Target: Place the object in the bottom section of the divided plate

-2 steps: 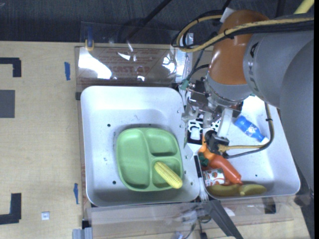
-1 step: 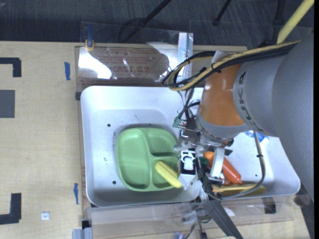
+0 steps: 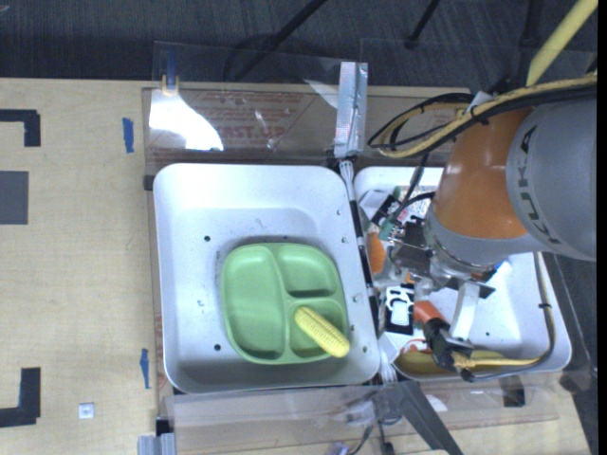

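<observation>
The corn [image 3: 321, 331] lies on the plate [image 3: 261, 306], well left of the pincer [image 3: 446, 341].

A pale wooden tabletop [image 3: 76, 282] is seen spreading across the left of the view, marked with black squares and corner brackets [image 3: 21, 128] and short strips of blue tape [image 3: 128, 135]. Behind it, a dark grey carpeted floor [image 3: 190, 8] is crossed by thin black stand legs [image 3: 313, 8]. A clear plastic sheet [image 3: 237, 117] lies behind the bins, and bright glare is caught at its left corner.
</observation>
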Robot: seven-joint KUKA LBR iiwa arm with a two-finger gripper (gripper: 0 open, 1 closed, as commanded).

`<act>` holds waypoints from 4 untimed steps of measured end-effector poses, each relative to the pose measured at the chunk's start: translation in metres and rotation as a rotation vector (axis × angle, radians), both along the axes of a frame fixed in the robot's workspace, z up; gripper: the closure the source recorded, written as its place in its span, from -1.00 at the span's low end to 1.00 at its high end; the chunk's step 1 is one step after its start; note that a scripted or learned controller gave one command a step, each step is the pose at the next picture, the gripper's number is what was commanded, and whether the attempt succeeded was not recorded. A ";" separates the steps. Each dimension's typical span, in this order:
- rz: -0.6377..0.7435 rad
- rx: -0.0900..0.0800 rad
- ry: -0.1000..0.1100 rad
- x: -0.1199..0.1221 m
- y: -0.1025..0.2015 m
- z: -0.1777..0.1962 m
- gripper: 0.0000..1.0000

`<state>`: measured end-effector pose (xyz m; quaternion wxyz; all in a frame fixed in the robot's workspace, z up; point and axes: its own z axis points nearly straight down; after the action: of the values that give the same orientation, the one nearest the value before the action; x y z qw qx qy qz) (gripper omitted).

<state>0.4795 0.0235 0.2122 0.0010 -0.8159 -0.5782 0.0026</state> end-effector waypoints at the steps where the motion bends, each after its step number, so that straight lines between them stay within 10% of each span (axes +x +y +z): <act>1: -0.174 -0.002 -0.003 0.001 -0.020 0.031 1.00; 2: -0.402 -0.002 0.004 -0.001 0.013 -0.022 1.00; 3: -0.573 -0.004 -0.001 0.001 0.001 0.100 1.00; 4: -0.760 -0.005 0.004 0.016 0.006 0.040 1.00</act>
<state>0.4959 0.0291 0.2523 0.0009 -0.9721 -0.2344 0.0050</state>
